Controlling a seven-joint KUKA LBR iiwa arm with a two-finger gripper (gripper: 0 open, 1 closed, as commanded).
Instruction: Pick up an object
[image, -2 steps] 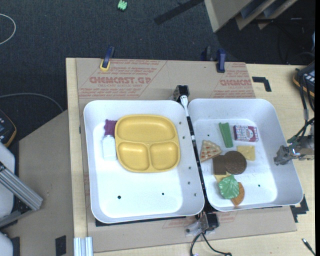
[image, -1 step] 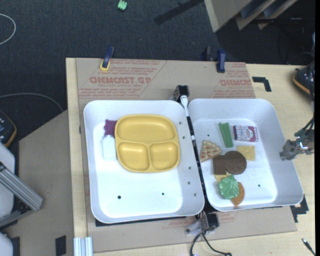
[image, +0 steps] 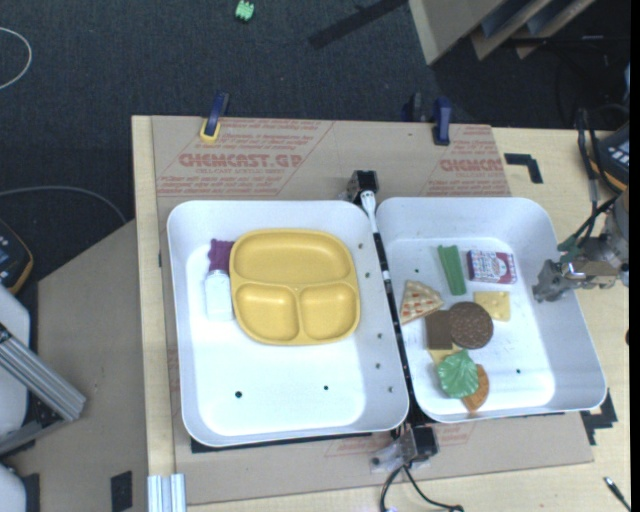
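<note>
one claw (image: 549, 283) hung at right bin's (image: 572, 345) right rim | grip state: could not tell | nearest item: cheese slice (image: 493, 304) just left of it, inside that bin, lying flat

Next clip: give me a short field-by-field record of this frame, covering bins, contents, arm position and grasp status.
left bin: yellow divided tray; white bottle with purple cap at its left side
right bin: green stick, red-and-white packet, pizza slice, cheese square, round brown cookie, green leaf lying on an orange piece
pincer: at the right bin's right rim, apart from the food items
grasp status: nothing visible between the fingers; open or shut unclear
</note>
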